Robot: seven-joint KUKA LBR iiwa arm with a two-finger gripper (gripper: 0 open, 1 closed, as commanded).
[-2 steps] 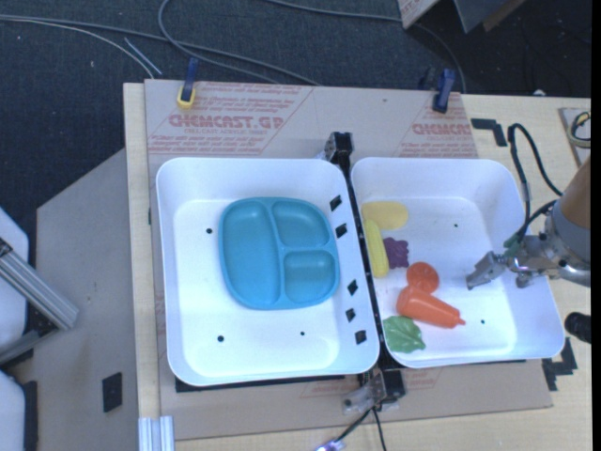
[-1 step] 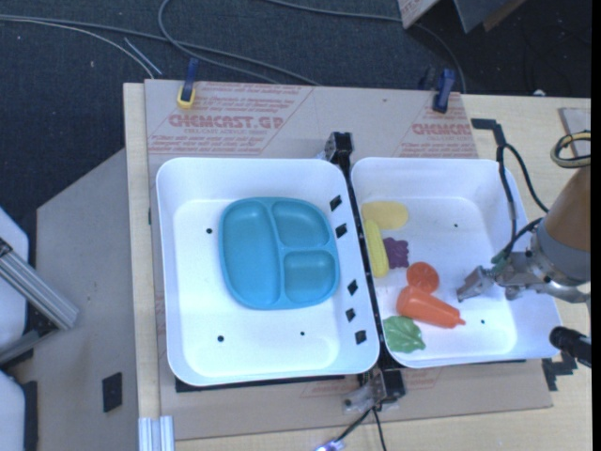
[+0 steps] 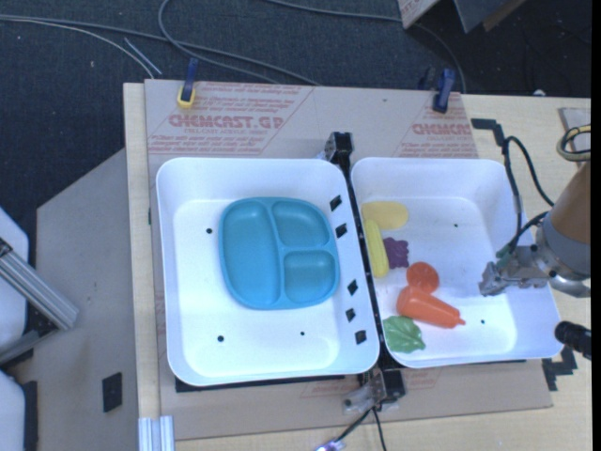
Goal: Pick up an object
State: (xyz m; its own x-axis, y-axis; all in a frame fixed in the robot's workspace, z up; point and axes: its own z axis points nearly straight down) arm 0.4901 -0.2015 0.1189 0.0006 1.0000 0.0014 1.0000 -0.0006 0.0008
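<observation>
Gripper low over right bin, near its right wall; finger spread hard to tell, nothing visibly held. Carrot near, to its left; tomato, leaf, banana beyond. Bare floor between gripper and carrot.

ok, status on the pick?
Pincer low over right bin, holding nothing visible. Toy carrot nearest, apart from it. Tomato and green leaf crowd the carrot.

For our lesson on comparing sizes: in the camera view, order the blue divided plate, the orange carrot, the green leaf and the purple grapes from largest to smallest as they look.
1. Blue divided plate, by far the largest.
2. Orange carrot.
3. Green leaf.
4. Purple grapes.
The leaf and the grapes look close in size, so their order is unsure.
</observation>
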